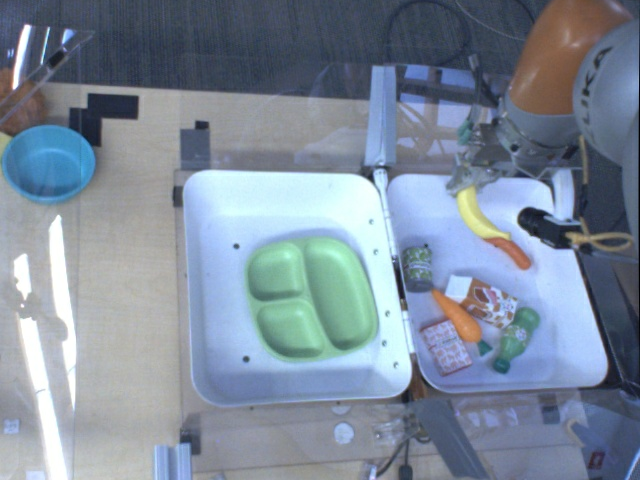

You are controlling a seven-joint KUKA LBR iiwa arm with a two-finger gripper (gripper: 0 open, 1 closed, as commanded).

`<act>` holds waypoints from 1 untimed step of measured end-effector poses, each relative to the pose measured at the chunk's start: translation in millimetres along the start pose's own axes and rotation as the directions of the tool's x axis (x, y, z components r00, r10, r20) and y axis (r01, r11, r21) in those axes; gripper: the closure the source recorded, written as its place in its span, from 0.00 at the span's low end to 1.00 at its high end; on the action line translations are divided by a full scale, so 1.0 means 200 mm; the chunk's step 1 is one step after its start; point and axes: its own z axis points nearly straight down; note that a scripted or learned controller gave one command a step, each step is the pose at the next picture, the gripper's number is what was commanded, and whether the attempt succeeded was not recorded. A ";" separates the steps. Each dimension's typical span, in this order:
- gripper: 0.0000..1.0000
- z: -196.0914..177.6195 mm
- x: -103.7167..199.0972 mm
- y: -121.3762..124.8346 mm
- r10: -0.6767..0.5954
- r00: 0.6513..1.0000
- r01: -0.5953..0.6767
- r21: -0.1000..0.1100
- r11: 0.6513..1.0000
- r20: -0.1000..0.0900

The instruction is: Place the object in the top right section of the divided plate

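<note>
A green divided plate lies in the left white bin, with two small sections on its left and one long section on its right; nothing lies on it. My gripper hangs over the far edge of the right bin, just above the upper end of a yellow banana. Nothing shows as lifted off the bin floor.
The right bin also holds a short orange piece, a green can, a carrot, a printed carton, a green bottle and a red packet. A blue bowl sits at the far left.
</note>
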 end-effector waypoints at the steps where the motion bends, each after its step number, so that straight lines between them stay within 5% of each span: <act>1: 1.00 0.15 0.35 -0.01 -0.020 1.000 0.020 0.004 1.000 -0.001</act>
